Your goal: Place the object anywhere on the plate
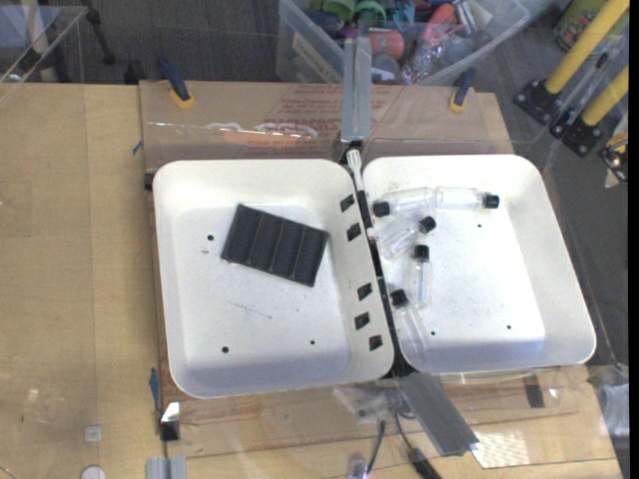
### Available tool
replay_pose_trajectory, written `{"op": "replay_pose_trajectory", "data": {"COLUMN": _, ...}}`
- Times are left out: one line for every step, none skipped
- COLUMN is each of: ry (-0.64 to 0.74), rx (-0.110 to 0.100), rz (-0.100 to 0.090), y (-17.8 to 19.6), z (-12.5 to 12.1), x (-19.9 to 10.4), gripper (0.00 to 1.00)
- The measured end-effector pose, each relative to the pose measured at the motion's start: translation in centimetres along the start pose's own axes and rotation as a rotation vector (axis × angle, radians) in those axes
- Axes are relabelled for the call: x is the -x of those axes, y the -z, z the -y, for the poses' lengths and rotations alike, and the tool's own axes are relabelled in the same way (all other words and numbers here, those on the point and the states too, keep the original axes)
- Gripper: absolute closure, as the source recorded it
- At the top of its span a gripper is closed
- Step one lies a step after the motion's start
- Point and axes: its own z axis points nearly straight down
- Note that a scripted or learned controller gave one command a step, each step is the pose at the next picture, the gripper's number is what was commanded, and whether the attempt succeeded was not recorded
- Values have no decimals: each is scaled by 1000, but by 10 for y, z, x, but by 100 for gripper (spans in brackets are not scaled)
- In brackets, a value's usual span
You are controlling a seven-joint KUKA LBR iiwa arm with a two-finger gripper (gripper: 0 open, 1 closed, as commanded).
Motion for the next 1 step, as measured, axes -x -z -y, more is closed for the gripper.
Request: {"op": "replay_pose_trajectory", "data": {"ry": 6, "rx": 1, "rz": 1, "y": 10, "z": 0, "x": -1, "gripper": 100}}
